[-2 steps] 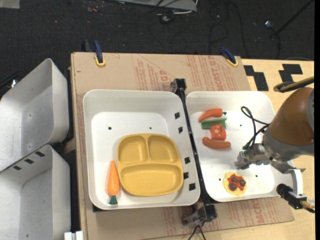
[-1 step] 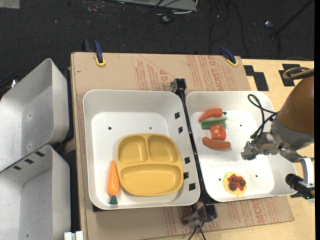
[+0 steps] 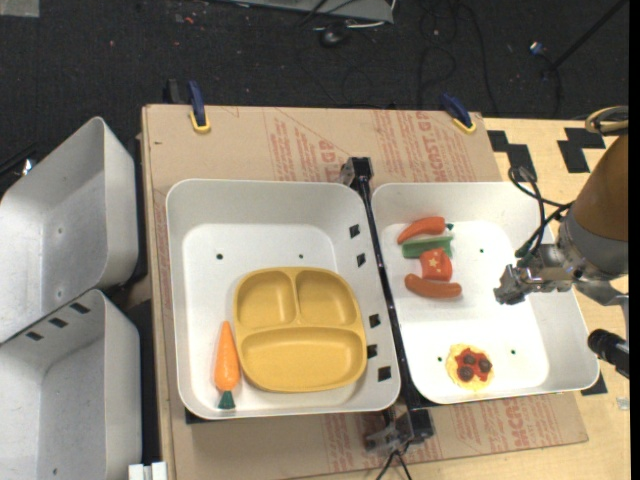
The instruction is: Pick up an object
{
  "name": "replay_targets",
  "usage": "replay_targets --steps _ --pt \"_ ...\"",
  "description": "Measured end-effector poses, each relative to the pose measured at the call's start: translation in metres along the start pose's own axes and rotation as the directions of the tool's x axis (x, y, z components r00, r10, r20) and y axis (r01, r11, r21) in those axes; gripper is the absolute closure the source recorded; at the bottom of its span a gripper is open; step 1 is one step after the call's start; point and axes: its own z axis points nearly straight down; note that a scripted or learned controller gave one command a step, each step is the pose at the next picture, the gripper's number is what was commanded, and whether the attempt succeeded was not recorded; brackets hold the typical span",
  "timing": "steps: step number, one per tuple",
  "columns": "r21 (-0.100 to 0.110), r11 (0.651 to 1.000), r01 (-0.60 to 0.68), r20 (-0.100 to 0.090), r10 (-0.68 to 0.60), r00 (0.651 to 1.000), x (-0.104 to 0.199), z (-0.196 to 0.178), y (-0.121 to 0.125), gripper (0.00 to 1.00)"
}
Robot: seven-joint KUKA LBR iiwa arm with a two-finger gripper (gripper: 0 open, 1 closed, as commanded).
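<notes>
Nearest the camera in the right bin (image 3: 570, 368) sits a small pizza slice toy (image 3: 471, 364), flat on the floor and clear of the walls, so it's an easy top-down target but thin to pinch. Left bin (image 3: 190, 268) holds a yellow divided plate (image 3: 299, 328) with a carrot (image 3: 227, 358) lying just beside its left edge, parked near the wall, which would crowd a finger on that side. Mid-depth in the right bin: the gripper (image 3: 512, 286) hangs over bare floor near the right side, well apart from every toy, nothing between its fingers. Fingers look dark and small here; cannot tell if they're apart or together. Further back is the cluster of likely pick candidates: a sausage (image 3: 433, 288), a red tomato-like piece (image 3: 436, 264) just behind it, then a green piece (image 3: 420, 248) and a red chili pepper (image 3: 421, 229), touching or nearly so. That tight packing probably makes a clean grasp harder; the sausage on the near edge looks most exposed. Judging by position, the arm is at the approach stage, with no pick made yet.
</notes>
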Motion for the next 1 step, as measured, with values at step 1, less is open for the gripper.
replay_targets --steps 1 --pt "-0.002 1.0 0.0 0.001 0.0 1.0 -0.0004 -0.053 0.0016 1.0"
